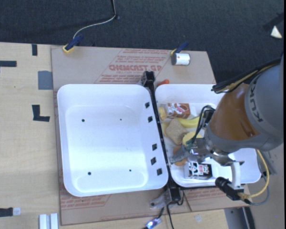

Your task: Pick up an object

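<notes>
The right bin (190,90) holds a pile of small objects: a brown and white packet (177,110), a yellow banana-like piece (189,122), a tan lump (174,130) and a black and white item (199,169) near the front wall. My gripper (189,149) hangs low over this pile, close to the tan lump and the yellow piece. The grey arm with its orange band (233,116) reaches in from the right and covers the right half of that bin. The arm hides how the fingers stand.
The left bin (66,128) is a white tray with small dark dots. A black clip divider (152,128) runs between the bins. A white cylinder (182,59) and a blue and yellow clamp (72,44) sit on the cardboard behind.
</notes>
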You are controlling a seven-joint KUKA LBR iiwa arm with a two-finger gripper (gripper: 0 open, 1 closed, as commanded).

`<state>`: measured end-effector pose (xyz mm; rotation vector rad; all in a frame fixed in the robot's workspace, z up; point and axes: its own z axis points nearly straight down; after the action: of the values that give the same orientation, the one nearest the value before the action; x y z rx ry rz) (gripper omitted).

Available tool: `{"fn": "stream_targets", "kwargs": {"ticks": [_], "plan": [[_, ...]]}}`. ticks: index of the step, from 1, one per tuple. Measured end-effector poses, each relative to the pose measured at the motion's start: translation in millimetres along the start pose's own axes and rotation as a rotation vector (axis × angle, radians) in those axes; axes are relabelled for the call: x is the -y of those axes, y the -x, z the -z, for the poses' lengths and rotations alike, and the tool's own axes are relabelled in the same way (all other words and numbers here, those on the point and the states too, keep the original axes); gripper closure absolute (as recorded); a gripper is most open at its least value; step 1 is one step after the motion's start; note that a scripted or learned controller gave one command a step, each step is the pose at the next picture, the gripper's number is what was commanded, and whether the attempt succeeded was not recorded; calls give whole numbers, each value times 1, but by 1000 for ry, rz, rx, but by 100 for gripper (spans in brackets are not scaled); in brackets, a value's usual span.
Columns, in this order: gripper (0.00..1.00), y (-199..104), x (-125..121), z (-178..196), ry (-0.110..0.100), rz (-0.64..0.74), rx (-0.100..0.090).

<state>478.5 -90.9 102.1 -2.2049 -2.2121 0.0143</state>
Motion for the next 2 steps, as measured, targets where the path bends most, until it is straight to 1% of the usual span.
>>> {"fn": "stream_targets", "kwargs": {"ticks": [1, 2], "plan": [[0, 5, -45, -17, 21, -2, 7], [100, 5, -44, -5, 23, -3, 9]]}}
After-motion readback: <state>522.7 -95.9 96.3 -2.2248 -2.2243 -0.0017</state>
